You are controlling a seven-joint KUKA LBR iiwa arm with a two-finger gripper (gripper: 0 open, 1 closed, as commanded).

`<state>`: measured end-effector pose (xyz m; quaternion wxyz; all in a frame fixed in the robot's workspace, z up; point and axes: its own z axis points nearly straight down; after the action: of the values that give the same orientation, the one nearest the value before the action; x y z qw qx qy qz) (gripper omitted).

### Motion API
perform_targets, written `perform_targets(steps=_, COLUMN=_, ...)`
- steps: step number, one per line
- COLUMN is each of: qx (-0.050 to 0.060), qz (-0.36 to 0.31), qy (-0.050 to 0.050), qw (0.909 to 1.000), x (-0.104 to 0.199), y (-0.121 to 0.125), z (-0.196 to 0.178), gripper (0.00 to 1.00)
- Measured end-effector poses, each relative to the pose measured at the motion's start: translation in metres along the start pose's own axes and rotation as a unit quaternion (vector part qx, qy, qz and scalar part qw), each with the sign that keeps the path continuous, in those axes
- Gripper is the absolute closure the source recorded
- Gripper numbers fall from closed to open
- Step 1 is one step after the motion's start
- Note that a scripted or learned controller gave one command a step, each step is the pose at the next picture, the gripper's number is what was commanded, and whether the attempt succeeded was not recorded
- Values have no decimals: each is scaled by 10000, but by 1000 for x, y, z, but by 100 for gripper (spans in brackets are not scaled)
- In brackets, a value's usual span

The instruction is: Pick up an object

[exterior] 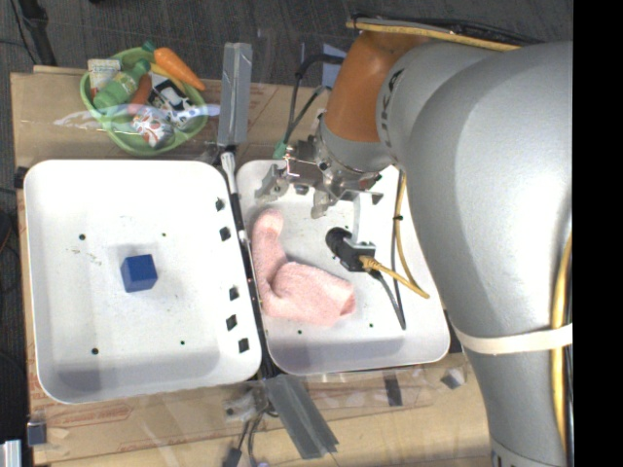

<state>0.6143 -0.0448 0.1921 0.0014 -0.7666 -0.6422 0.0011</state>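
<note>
On my monitor the bench carries two white bins. Left bin (117, 353): one blue block (139, 271), sitting alone a little toward 9 o'clock from the bin's middle. Right bin (414, 334): one pink cloth (297, 288), crumpled and bent like a sock, lying against the 9 o'clock wall with its bulk toward 6 o'clock. Beyond the left bin, at 12 o'clock, is a green bowl (131, 142) of mixed oddments, a carrot (176, 65) among them. The arm (467, 163) enters from 3 o'clock, and the gripper (323, 200) hangs over the 12 o'clock end of the right bin, just past the upper tip of the cloth and, as far as I can judge, apart from it. From this angle I cannot tell whether the gripper is spread or pressed together, and I see nothing held in it. Progress: I rate the pick as not yet made; every object lies in its bin. Remaining: descend onto a target, most likely the cloth at 7 o'clock from the tool, close on it and lift it free.
</note>
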Motion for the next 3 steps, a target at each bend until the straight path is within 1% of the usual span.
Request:
perform_targets(steps=1, qx=3, qz=-383, qy=-3, qw=9993, x=-70, y=15, z=-17, gripper=0)
perform_targets(steps=2, qx=4, qz=-1752, qy=3, qw=9845, x=-133, y=-31, z=101, gripper=0)
perform_targets(steps=3, qx=-4, qz=-1943, qy=3, qw=9809, x=-167, y=-97, z=101, gripper=0)
